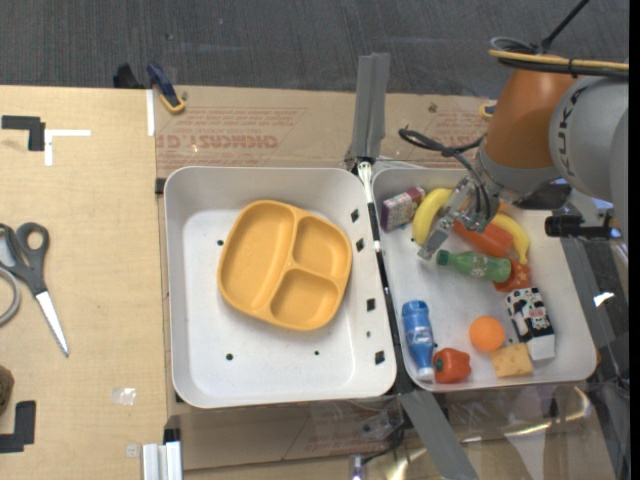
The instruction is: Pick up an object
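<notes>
A pale wooden bench (80,298) under a dark carpeted floor edge carries two shallow white bins side by side, with cardboard beneath them. The grey arm with its orange band reaches in from the right, and its hand (452,223) is down low in the right-hand white bin (580,368), in the heap at the far end. How wide the hand stands I cannot tell from here, and nothing is plainly seen caught in it.

Right at the hand lie a curved yellow plastic banana (430,211), an orange-red toy carrot or pepper shape (485,238) and a green plastic bottle lying on its side (477,263), all crowded and touching. A small purple-labelled packet (400,208) sits just beside the banana, near the bin's wall.

To my eye the hand should settle on one piece, likely the banana or the green bottle, close squarely across its narrow body, then lift straight up slowly so neighbours are not dragged along.

Nearer the front lie a blue bottle (417,333), a red toy pepper (452,365), a small orange ball (487,334), a tan wedge (514,361) and a black-and-white carton (529,318). The left white bin (190,368) holds a yellow divided plate (285,265). Grey-handled scissors (35,278) lie well apart.
</notes>
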Controlling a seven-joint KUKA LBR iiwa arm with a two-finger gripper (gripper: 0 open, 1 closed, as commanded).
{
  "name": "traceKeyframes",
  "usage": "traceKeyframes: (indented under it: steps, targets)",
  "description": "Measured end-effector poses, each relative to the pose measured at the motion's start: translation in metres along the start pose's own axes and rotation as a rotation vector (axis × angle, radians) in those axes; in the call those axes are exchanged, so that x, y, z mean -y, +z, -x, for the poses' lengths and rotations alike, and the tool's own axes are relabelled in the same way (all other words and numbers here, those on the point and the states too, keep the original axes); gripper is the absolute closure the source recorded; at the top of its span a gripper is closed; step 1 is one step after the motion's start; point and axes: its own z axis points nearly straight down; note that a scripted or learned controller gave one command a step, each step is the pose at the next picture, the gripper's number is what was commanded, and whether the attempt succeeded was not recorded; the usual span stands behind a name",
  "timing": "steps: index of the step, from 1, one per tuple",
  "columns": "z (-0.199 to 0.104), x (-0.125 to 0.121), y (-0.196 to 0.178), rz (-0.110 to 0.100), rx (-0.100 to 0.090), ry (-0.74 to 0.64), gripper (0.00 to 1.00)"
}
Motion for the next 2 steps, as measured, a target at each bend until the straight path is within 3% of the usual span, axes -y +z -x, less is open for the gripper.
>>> traceKeyframes:
  steps: [1, 2]
  targets:
    - [-0.044, 0.0, 0.0, 0.001, -0.001, 0.086, 0.0]
    - [-0.033, -0.002, 0.0, 0.002, 0.002, 0.186, 0.0]
